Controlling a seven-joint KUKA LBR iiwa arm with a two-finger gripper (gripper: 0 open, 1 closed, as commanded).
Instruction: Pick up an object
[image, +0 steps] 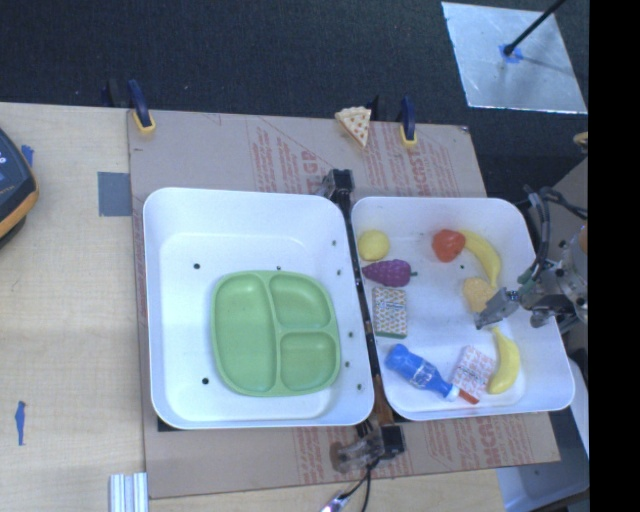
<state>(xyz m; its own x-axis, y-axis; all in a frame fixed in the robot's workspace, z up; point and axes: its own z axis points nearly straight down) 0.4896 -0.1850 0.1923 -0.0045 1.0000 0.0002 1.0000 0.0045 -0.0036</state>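
Hovering with the gripper (497, 313) at the right bin's (530, 400) right wall, fingers hard to read so cannot tell how open, nothing visibly held; aiming, by judgement, for the yellow lump (477, 293) just left, descending straight, keeping off the two bananas (505, 363) flanking it.

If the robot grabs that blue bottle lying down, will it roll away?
Maybe. The small blue plastic bottle lies on its side on the right white bin's smooth floor, so its rounded body could roll when nudged. It looks light and stiff. The red-and-white packet beside its cap might stop it.
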